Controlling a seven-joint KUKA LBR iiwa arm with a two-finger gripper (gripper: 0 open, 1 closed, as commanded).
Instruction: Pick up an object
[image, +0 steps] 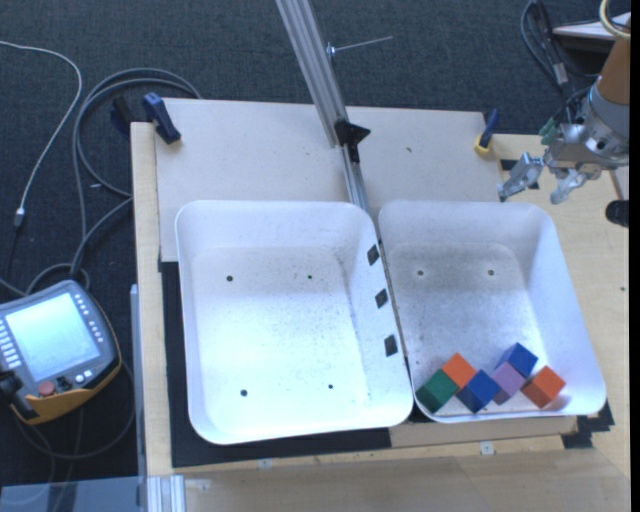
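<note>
So the end effector (540, 183) is parked up past the far right corner of the right-hand shallow white plastic bin (568, 300), hanging over the pale worktop (250, 150) with its two metal fingers (517, 181) spread fairly wide and nothing between them, not touching anything either. All the pickable stuff is well away from it, down at the near edge of that same bin, bunched in a little row: a green cube (435, 389) furthest out to the left, then an orange cube (459, 369), a dark blue cube (481, 389), a purple cube (508, 381), another blue cube (520, 358) just behind that one, and an orange-red cube (546, 385) closest to being straight below the end effector. They're all touching or nearly so. The left-hand white bin (200, 300) sits further off to the left.
</note>
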